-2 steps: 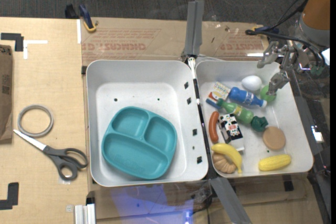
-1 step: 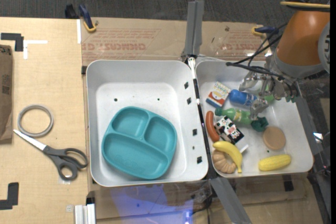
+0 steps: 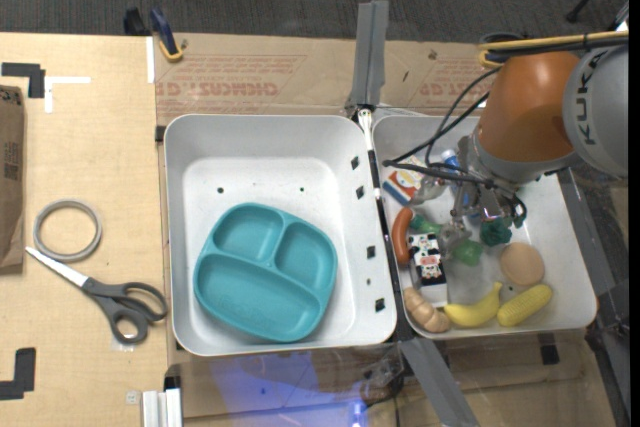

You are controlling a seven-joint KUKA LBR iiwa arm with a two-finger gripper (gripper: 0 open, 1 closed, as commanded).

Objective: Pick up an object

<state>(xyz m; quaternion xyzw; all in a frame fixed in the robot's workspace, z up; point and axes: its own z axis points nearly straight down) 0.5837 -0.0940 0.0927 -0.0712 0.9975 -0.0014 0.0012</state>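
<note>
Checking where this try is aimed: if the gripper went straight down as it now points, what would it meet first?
Likely the green toy just below the gripper in the right bin, though depth is unclear from this slanted view.

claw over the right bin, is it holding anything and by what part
It cannot be told. The claw is low in the right bin among the toy food, near a green piece, but the wrist and cables hide its tips and nothing shows between them.

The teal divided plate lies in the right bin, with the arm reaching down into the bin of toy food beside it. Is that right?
Not quite. The camera view shows the teal divided plate in the left bin, not the right. The rest holds: the arm reaches down into the right bin of toy food beside it.
</note>
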